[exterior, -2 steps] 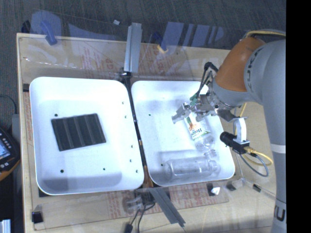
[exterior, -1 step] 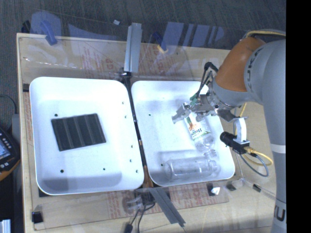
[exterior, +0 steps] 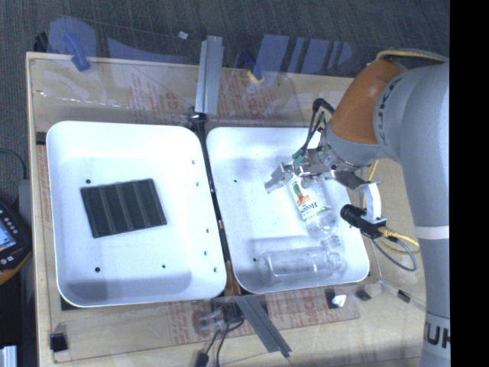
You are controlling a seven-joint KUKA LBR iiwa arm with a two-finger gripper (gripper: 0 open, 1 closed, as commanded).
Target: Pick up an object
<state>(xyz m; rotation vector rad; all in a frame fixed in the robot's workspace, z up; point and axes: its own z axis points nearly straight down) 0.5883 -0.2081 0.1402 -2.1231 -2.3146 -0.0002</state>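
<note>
1. A small clear bottle (exterior: 309, 205) with a white and orange label is lying tilted in the right bin (exterior: 244, 205), its cap end pointing toward the bin's near right corner.
2. A larger clear bottle (exterior: 299, 264) is lying on its side along that bin's near wall, just beside the small one.
3. The jaws (exterior: 294, 173) are hanging over the small bottle's upper end; how wide they are standing, I cannot tell.
4. A dark ribbed pad (exterior: 123, 206) is lying flat in the left bin (exterior: 69, 151).
5. Both bins are sitting on the counter (exterior: 114, 90).
</note>
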